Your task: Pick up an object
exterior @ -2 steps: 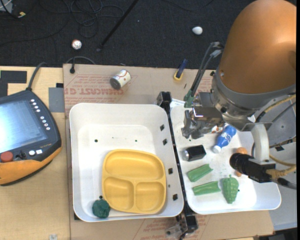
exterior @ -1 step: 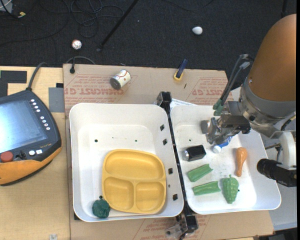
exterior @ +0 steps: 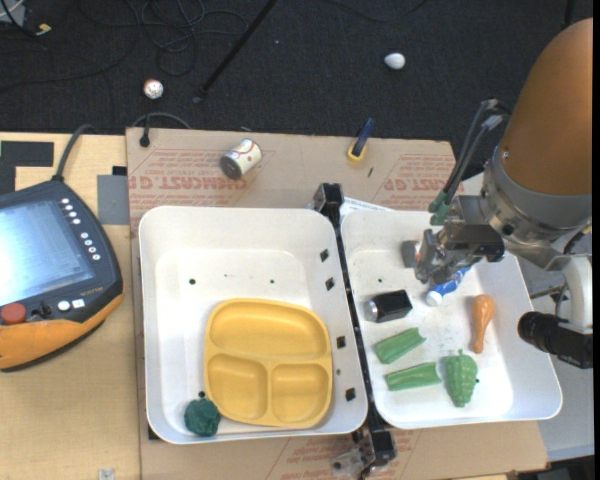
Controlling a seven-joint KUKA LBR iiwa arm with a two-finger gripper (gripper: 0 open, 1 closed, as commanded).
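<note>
Claw [exterior: 442, 268] low in right white bin [exterior: 540, 388], above small blue-white object [exterior: 446, 290]; finger state unclear. Object probably light, rigid; grip across narrow middle.

From my remote view: dark carpeted floor [exterior: 280, 48] at twelve o'clock, strewn with black cables [exterior: 170, 8]; brown cardboard sheet [exterior: 280, 168] covering the bench; teach pendant [exterior: 40, 258] resting at nine o'clock.

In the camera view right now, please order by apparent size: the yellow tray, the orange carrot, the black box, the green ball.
1. yellow tray
2. orange carrot
3-4. black box and green ball look about alike; unranked.
</note>
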